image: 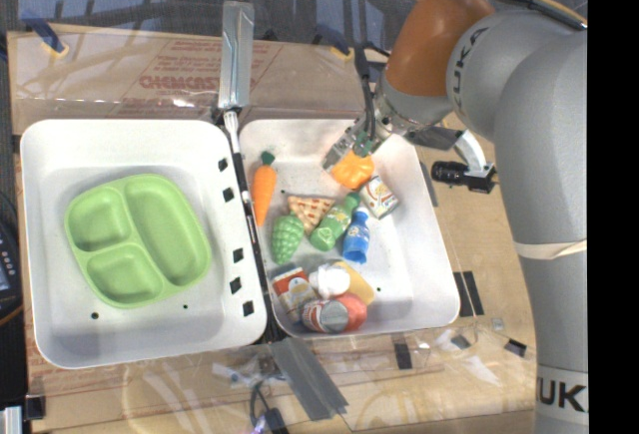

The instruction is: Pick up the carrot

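The carrot (263,191), orange with a small green top, lies lengthwise against the left wall of the right bin (424,252), its top pointing to the back. My gripper (344,151) hangs over the back middle of that bin, about a hand's width right of the carrot and apart from it. Directly under the gripper's tip sits an orange toy (352,171); whether the gripper touches it is unclear. The grey arm with its orange band (434,43) reaches in from the right.
Several toys crowd the right bin: a waffle-like wedge (310,211), a green bumpy fruit (287,237), a green bottle (332,227), a blue bottle (355,237), a small box (379,196), a red can (334,314). The left bin (50,322) holds a green divided plate (140,237).
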`<state>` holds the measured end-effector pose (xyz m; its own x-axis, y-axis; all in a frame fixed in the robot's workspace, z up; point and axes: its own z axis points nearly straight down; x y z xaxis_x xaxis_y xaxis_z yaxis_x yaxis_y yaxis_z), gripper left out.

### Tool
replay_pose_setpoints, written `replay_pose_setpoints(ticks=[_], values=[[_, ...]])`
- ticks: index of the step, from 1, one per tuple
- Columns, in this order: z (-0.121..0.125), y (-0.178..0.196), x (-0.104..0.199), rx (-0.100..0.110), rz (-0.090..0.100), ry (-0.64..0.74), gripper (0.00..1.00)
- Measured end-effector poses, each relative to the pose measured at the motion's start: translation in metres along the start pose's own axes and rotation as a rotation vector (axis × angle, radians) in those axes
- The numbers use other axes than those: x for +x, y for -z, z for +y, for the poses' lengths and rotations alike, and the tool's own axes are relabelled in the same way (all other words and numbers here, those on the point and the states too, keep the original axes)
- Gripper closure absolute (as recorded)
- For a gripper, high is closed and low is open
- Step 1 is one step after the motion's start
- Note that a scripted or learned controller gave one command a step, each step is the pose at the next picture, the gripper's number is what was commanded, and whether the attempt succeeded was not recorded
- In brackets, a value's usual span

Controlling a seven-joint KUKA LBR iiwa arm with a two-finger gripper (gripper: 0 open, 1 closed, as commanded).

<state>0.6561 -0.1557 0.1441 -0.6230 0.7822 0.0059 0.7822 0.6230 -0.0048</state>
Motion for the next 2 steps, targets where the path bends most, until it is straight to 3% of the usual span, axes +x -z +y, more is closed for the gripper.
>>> replay_pose_setpoints(ticks=[1,2], values=[[-0.067,-0.052,-0.017,-0.004,-0.006,-0.036,0.0],[-0.007,0.001,-0.012,-0.005,-0.007,0.066,0.0]])
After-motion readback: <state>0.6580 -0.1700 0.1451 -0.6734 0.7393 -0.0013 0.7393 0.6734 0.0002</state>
